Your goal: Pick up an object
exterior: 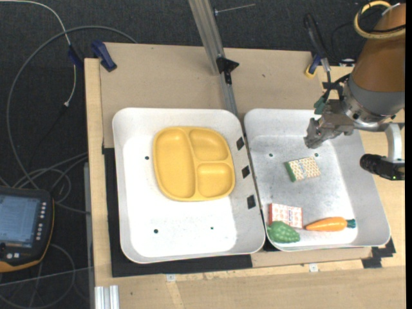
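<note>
The right bin holds a small patterned green-and-tan block near its middle. A red-and-white packet, a green leafy toy and an orange carrot lie along its front edge. My gripper hangs over the bin's upper part, just above and to the right of the patterned block, and nothing shows between its fingers. The arm's orange band rises at the right.
The left bin carries a yellow divided plate. A metal pole slants up from between the bins. Blue clamps sit at the bench's back corners, and cables and a handheld screen lie off the bench's left.
</note>
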Controlling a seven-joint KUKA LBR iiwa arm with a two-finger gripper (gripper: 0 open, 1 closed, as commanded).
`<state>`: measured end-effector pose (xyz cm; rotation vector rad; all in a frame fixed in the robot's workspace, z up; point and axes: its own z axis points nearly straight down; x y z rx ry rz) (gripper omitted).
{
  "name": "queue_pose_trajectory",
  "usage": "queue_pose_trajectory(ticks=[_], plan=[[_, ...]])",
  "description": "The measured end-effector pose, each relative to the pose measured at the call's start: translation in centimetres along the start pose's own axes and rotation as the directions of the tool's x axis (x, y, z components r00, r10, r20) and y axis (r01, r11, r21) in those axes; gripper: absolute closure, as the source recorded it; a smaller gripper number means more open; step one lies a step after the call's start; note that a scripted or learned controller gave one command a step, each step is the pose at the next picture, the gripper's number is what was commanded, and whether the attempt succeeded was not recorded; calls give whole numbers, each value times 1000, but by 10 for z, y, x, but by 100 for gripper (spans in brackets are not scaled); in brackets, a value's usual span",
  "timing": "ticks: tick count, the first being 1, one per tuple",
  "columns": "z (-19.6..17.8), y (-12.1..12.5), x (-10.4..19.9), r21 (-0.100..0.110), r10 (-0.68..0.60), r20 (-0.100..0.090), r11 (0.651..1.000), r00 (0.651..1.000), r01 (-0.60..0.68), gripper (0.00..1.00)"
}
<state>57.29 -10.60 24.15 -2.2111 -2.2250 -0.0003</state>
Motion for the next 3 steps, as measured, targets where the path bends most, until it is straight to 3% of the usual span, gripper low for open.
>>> queue_pose_trajectory(ticks=[2,3], plan=[[13,-34,102,1,0,0,1000,1000,0,100],[2,-46,150,-1,0,0,1000,1000,0,100]])
